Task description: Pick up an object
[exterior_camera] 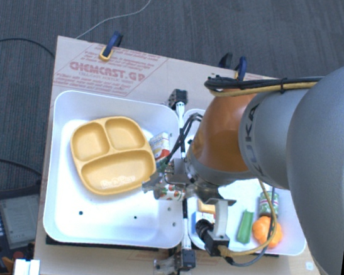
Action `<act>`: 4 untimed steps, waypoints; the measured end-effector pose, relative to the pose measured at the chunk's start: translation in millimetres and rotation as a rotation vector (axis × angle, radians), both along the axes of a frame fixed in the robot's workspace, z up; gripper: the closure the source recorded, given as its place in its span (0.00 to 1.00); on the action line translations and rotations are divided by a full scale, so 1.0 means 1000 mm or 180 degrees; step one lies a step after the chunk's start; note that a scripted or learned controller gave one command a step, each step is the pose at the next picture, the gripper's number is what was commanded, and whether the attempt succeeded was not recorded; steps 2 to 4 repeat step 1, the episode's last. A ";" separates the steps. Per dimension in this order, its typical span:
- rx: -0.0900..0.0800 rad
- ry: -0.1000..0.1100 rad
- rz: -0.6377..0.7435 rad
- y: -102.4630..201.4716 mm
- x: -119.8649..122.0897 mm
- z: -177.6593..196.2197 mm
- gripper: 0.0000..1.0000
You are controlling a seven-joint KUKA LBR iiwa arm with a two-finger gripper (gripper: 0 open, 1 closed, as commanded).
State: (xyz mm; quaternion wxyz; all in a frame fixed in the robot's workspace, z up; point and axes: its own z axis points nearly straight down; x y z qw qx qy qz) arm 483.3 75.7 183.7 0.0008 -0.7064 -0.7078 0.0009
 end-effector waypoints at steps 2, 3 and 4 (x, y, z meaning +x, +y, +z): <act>-0.0001 -0.0004 0.0000 0.000 0.001 0.010 1.00; -0.0001 -0.0004 0.0000 0.000 0.001 0.010 1.00; -0.0001 -0.0004 0.0000 0.000 0.001 0.010 1.00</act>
